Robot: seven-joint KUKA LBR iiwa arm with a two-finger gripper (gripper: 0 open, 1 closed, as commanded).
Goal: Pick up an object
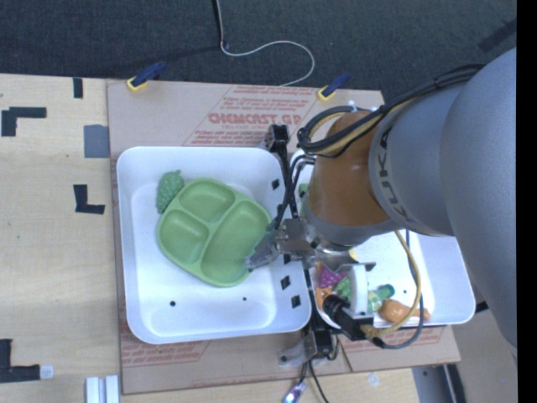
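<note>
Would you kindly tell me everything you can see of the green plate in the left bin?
The green plate is a light green divided dish, plastic by its look, with three shallow compartments and a rounded rim. It lies flat, right side up, in the upper middle of the left bin. A small darker green bumpy thing sits against its upper left edge. The claw is at its right rim; whether they touch is unclear.

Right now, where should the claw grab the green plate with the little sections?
Probably the raised rim of the green plate, on its right edge, nearest the claw. The plate lies flat and wide in the left bin, so only the thin rim fits between fingers. Coming down from above on that side stays away from the green bumpy toy at its upper left.
</note>
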